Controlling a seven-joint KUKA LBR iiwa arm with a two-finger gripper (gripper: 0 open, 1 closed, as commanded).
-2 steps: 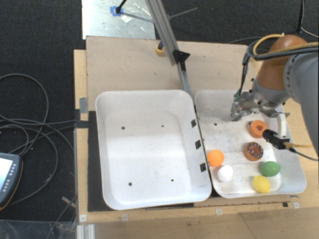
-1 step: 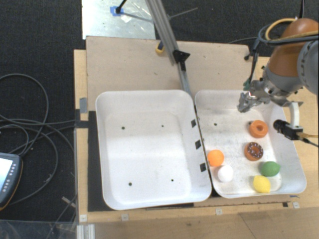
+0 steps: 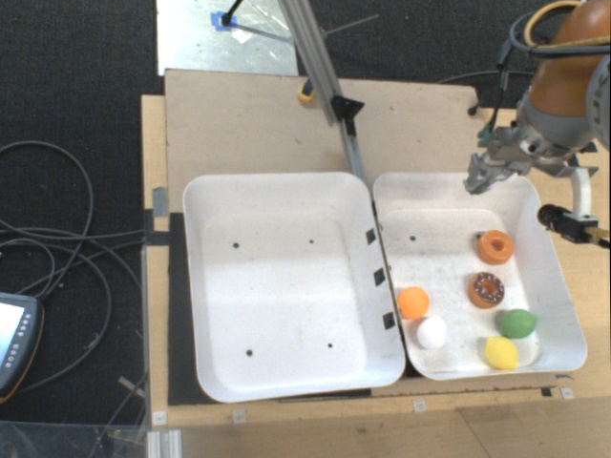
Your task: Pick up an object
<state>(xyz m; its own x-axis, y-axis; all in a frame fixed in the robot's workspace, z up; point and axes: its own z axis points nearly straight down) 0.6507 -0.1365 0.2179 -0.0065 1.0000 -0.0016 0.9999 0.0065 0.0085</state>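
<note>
The right bin (image 3: 449,198) holds several small objects: an orange ring (image 3: 495,246), a brown sprinkled donut (image 3: 486,290), an orange ball (image 3: 412,302), a white ball (image 3: 431,333), a green round piece (image 3: 516,323) and a yellow lemon-like piece (image 3: 501,353). My gripper (image 3: 480,181) hangs above the bin's far right corner, up and a little left of the orange ring. Nothing is seen between its fingers.
The left bin (image 3: 277,208) lies beside the right one, with a row of black clips (image 3: 379,277) on the shared wall. A slanted grey pole (image 3: 315,51) crosses the back of the bench. Cables and a pendant (image 3: 14,337) lie off the bench to the left.
</note>
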